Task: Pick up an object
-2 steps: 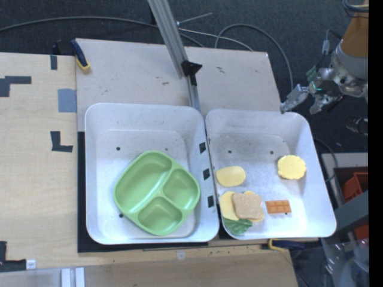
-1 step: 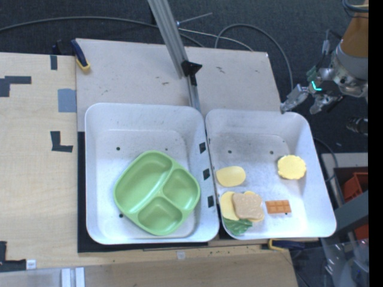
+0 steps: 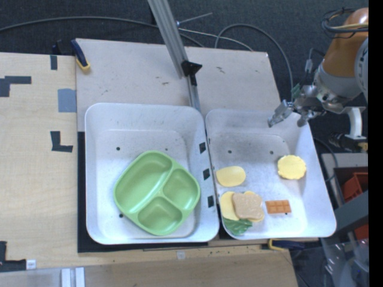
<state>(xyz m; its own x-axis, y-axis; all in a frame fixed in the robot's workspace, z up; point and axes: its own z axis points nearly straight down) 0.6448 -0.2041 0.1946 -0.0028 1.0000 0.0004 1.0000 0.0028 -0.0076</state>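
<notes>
Two shallow white plastic bins side by side on the bench, touching along the middle edge.

In the left white bin (image 3: pixel 96 160): one light green plastic plate with three compartments (image 3: pixel 157 191), flat on the floor, near the front and the right wall.

In the right white bin (image 3: pixel 251 145), all toward the front half:
- round yellow flat disc (image 3: pixel 291 167), alone near the right wall;
- pale yellow oval piece (image 3: pixel 230 176), near the left wall, well apart from the disc;
- tan toy bread slice (image 3: pixel 248 205), just in front of the oval piece, lying on top of a yellow flat slice (image 3: pixel 227 205) and a green leaf-shaped piece (image 3: pixel 238 225) at the front edge;
- small orange-brown rectangular cracker (image 3: pixel 277 207), just beside the bread slice on the right, not touching.

Two-finger gripper (image 3: pixel 286 123) over the back right corner of the right bin, at the end of the grey arm with orange band (image 3: pixel 344 46). Fingers apart, pointing down, nothing between them. Well apart from every food piece; nearest to the round yellow disc.

Behind the bins: slanted grey metal rail (image 3: pixel 167 28) reaching down to the place where both bins meet.
</notes>
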